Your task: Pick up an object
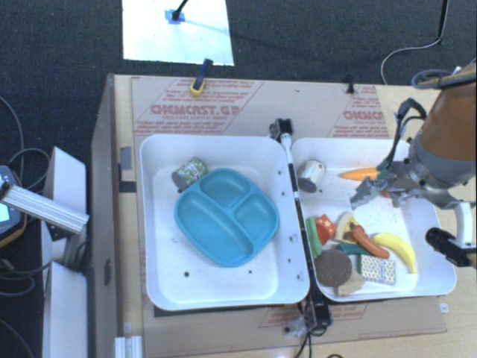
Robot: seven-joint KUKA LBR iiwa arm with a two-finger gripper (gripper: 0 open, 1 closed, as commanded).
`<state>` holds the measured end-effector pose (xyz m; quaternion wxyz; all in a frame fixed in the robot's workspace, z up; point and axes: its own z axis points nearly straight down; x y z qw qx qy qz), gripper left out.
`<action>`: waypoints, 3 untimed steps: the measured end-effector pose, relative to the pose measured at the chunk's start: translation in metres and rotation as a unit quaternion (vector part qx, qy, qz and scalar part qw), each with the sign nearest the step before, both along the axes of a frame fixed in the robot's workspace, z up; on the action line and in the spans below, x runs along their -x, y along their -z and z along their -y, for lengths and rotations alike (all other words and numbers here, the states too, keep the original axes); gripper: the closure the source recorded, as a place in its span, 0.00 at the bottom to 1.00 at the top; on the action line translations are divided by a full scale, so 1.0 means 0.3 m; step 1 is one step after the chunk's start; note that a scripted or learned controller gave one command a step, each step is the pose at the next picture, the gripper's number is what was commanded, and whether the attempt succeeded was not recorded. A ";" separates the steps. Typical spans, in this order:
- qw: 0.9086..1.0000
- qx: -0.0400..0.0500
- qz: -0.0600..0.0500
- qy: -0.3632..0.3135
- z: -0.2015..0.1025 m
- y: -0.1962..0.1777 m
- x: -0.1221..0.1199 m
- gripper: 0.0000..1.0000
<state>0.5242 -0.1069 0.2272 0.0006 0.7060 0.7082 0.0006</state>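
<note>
1. Surface (223, 99): red lettering reads "CHEMCAST GP".
2. End effector (370, 192): over the right bin (447, 274), near the carrot (359, 174); finger state cannot be determined.
3. Left bin (160, 274): blue divided plate (226, 216), small can (189, 173).

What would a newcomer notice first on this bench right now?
The big blue divided plastic plate lying in the left white bin. Next, the bright heap of toy food in the right white bin, with a yellow banana at its edge, and the gripper beside an orange carrot.
</note>
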 end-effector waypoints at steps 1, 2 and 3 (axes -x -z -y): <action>1.000 0.000 -0.001 0.001 0.117 0.467 -0.134 0.00; 1.000 0.001 0.002 -0.001 0.276 0.389 -0.485 0.00; 1.000 -0.001 0.000 -0.001 -0.038 0.412 -0.283 0.00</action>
